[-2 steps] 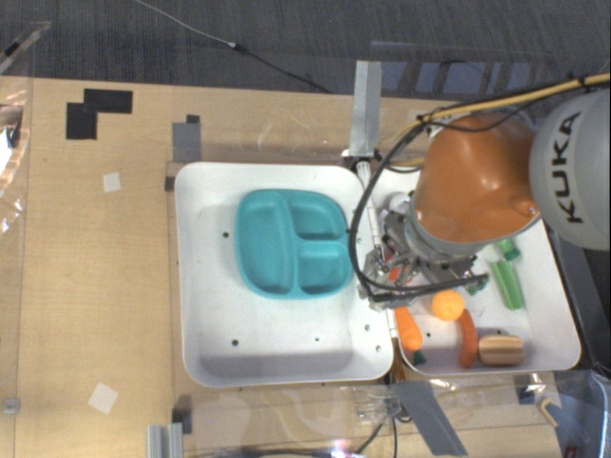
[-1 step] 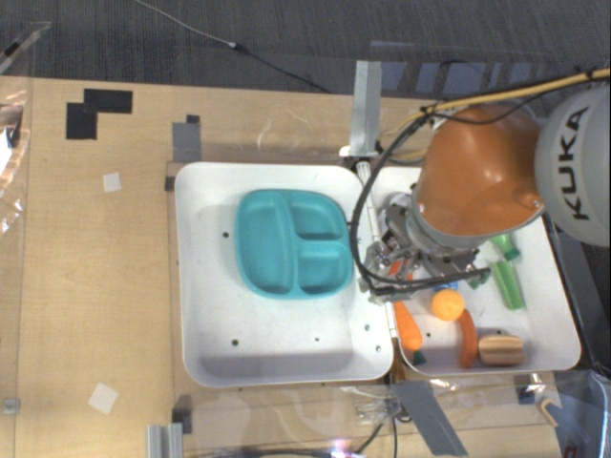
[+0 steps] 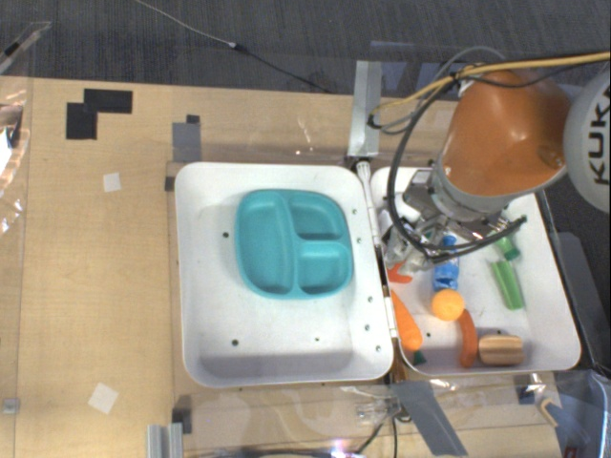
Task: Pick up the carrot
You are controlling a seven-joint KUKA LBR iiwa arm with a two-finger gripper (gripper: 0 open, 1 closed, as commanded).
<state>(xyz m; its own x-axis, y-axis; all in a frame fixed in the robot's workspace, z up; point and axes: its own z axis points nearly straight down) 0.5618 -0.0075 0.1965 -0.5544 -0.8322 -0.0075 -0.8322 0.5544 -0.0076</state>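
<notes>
The carrot (image 3: 408,324) is a small orange cone lying along the left wall of the right bin (image 3: 563,337), near its front corner. My gripper (image 3: 403,244) hangs over the back left part of that bin, under the orange wrist band, a short way behind the carrot. Cables and the wrist hide most of the gripper. Nothing shows held in it.
The right bin also holds a small red piece (image 3: 399,277), a blue block (image 3: 445,277), an orange ball (image 3: 447,304), a red-orange stick (image 3: 466,337), a brown roll (image 3: 500,348) and two green pieces (image 3: 507,284). A teal divided plate (image 3: 291,242) lies in the left bin (image 3: 205,332).
</notes>
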